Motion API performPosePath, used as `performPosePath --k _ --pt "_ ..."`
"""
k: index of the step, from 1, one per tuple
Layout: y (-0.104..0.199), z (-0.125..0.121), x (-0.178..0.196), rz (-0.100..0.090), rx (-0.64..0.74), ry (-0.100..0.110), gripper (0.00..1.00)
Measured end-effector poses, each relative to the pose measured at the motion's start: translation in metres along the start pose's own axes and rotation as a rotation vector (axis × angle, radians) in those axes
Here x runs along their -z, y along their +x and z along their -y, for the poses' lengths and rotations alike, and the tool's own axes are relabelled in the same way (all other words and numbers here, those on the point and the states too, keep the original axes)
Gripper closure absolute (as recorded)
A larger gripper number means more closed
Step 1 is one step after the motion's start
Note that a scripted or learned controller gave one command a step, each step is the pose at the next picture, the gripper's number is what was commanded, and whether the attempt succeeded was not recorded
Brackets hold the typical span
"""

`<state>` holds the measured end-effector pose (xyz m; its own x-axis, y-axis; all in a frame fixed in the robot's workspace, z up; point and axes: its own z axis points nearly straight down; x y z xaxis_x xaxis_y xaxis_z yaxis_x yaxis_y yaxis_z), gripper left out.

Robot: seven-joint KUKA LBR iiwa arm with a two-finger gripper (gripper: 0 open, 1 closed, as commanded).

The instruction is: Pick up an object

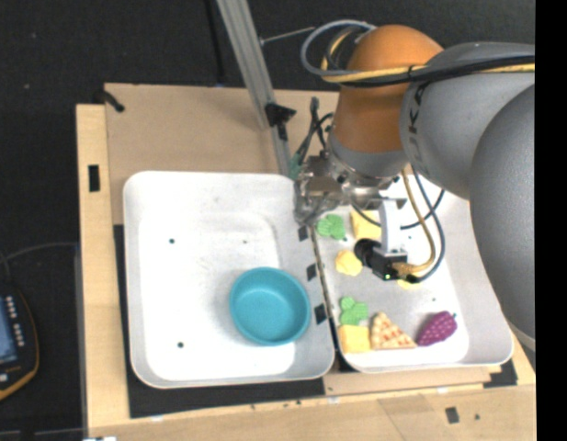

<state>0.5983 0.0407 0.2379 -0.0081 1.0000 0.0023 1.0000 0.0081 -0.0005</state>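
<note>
1. Bench and bins: two shallow white bins sit side by side on a tan bench (173,127). The left bin (173,209) lies toward 9 o'clock, the right bin (476,329) toward 3 o'clock.
2. Arm: the grey arm (485,127) enters from 3 o'clock, and its orange band (379,90) stands above the wrist, near 12 o'clock of the right bin.
3. Gripper: the gripper (334,211) hangs low over the upper left corner of the right bin. It is seen from above, partly masked by the wrist and its cables (421,237). Whether the jaws are released or clenched cannot be told, and nothing is visibly held between them.
4. Candidate objects, right bin: a small green toy (332,227) lies just at 6 o'clock of the gripper. A yellow piece (348,263) lies below it, toward 6 o'clock.
5. Lower row, right bin: a second green toy (353,311) sits above a yellow block (354,339). A pizza-slice toy (390,333) lies at 3 o'clock of that block, and a purple grape bunch (436,328) farther toward 3 o'clock.
6. Left bin: a blue bowl (269,305) stands upright at about 5 o'clock within the bin.
7. Surroundings: a metal post (251,58) slants up toward 12 o'clock. A handheld pendant (7,338) lies at the 9 o'clock edge.
</note>
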Motion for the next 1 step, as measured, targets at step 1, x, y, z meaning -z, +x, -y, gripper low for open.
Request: performPosePath --k 1 --pt "0.0400 0.0252 0.0066 0.000 -0.001 0.000 1.00"
